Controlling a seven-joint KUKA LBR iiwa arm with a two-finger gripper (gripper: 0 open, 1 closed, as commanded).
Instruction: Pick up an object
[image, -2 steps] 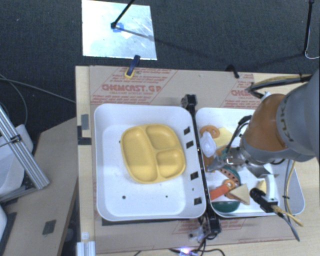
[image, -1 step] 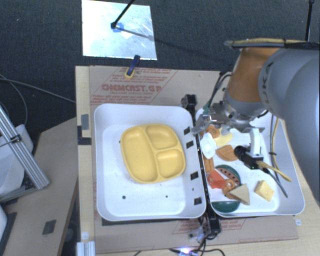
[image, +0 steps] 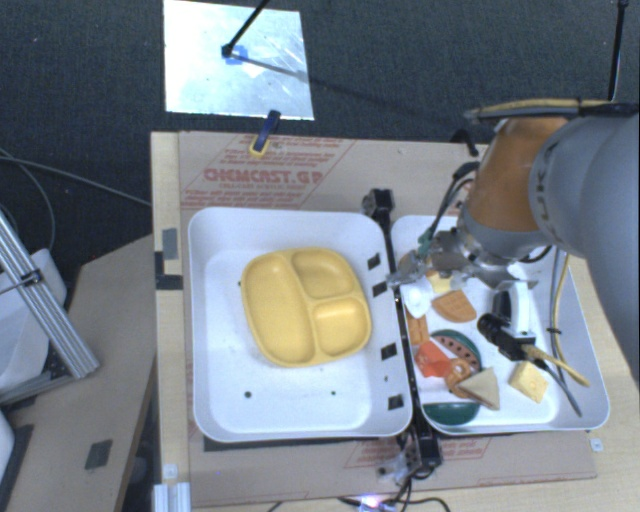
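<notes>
Yellow divided tray (image: 305, 305) lay in left bin (image: 215, 400), toy food pieces (image: 460, 345) crowded right bin (image: 590, 395), hand (image: 425, 268) hovered there, grip state unclear

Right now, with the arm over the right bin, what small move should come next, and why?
Probably a short descent. The gripper hovers over the upper left of the right bin, above a small orange piece, so lowering straight down seems the nearest chance of a grasp. The yellow tray sits apart in the left bin.
</notes>
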